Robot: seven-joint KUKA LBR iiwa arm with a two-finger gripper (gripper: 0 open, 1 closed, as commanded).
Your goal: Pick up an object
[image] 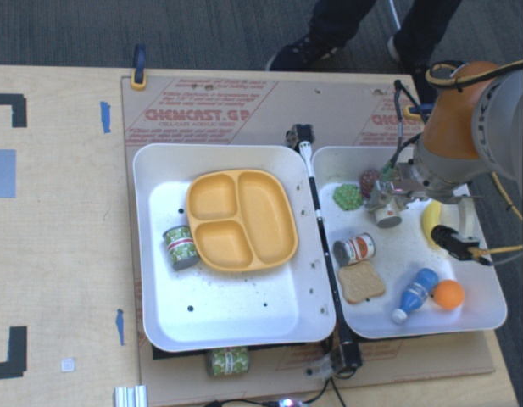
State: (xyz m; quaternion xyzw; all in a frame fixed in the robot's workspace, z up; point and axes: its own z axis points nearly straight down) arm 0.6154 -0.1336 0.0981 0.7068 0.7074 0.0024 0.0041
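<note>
My gripper (386,203) hangs low over the back left part of the right bin (490,316), under the grey arm with the orange band. Right beside it on the left lie a green leafy item (347,196) and a small purple bunch of grapes (368,180). A yellow banana (430,220) lies just to its right, partly hidden by the arm. Toward the front of that bin are a red-labelled can (355,249), a slice of bread (361,283), a blue bottle (414,293) and an orange (448,295).
The left bin (151,303) holds a yellow divided plate (242,219) and a green-labelled can (181,248) at its left. Another green can (228,361) lies on the bench in front of the bins. A person's legs stand behind the bench.
</note>
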